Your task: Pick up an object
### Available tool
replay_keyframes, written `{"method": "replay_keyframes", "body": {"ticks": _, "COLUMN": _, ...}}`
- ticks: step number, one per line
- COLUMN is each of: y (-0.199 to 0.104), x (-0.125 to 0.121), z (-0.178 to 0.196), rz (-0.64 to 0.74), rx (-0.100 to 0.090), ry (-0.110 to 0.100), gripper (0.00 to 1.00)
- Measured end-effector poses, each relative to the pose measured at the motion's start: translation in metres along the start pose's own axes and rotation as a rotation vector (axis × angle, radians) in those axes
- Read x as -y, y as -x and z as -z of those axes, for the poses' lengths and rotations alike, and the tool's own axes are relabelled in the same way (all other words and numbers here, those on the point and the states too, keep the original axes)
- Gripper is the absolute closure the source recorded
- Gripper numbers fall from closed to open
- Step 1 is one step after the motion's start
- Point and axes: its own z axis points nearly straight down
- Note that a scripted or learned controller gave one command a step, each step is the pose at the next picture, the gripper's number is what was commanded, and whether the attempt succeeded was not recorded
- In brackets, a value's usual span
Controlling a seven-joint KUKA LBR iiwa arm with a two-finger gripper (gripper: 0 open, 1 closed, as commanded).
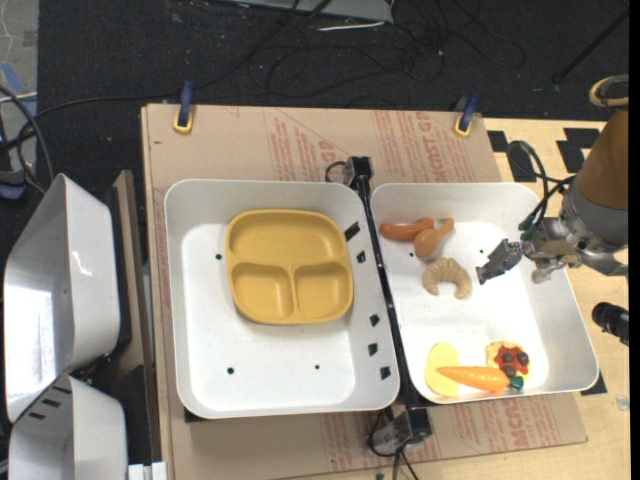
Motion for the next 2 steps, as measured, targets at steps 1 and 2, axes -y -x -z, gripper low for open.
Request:
{"method": "replay_keyframes", "body": {"ticks": 1, "y": 0.0, "x": -0.002, "z": 0.005, "rz": 0.002, "rx": 0.002, "ry": 0.01, "gripper": 0.0}}
{"method": "replay_keyframes", "body": {"ticks": 2, "y": -0.004, "x": 0.006, "z": -0.054, "rz": 0.0, "rx": 0.0, "ry": 0.004, "gripper": 0.0}}
